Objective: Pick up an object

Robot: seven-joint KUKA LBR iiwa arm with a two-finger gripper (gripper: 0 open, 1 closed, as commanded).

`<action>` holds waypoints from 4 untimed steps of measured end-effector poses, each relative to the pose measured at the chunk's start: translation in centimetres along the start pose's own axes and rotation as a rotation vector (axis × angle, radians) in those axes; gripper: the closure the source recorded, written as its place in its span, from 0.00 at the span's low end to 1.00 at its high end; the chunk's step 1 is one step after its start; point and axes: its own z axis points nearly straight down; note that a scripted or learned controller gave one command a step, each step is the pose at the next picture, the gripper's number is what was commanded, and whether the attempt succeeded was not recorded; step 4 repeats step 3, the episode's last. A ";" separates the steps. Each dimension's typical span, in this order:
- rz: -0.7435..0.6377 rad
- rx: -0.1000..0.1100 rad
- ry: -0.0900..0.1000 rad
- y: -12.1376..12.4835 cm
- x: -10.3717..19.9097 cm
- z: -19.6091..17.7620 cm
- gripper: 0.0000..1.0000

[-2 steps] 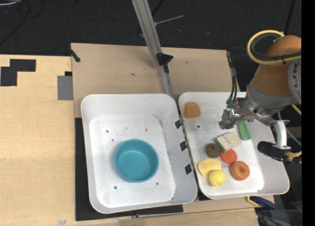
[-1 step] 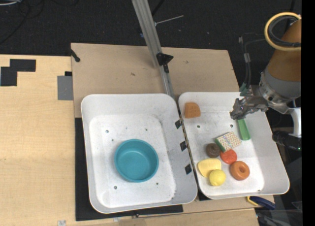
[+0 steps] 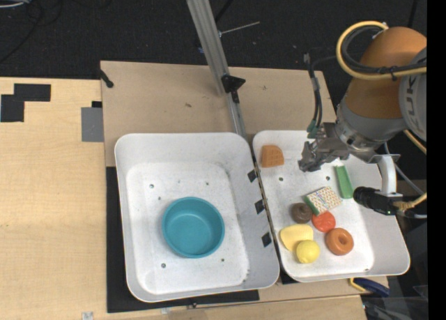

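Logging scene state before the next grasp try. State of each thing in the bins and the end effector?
Teal bowl: upright, alone in left bin.
Orange wedge: flat, right bin's far corner.
Green stick: lying flat.
Patterned block: lying tilted.
Brown donut: flat.
Red piece: beside the brown donut.
Orange ring: flat.
Yellow pieces: touching each other.
End effector: over right bin, holding nothing visible.

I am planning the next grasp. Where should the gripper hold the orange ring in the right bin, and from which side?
Probably straight from above, gripping the orange ring across its outer rim. It lies flat, and its camera-near and right sides look free; the red piece sits close at its upper left.
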 end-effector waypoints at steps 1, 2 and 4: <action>0.000 0.001 0.000 0.9 5.2 1.3 1.00; 0.001 -0.001 -0.001 1.6 10.0 0.3 1.00; 0.001 -0.001 -0.001 1.7 15.6 0.0 1.00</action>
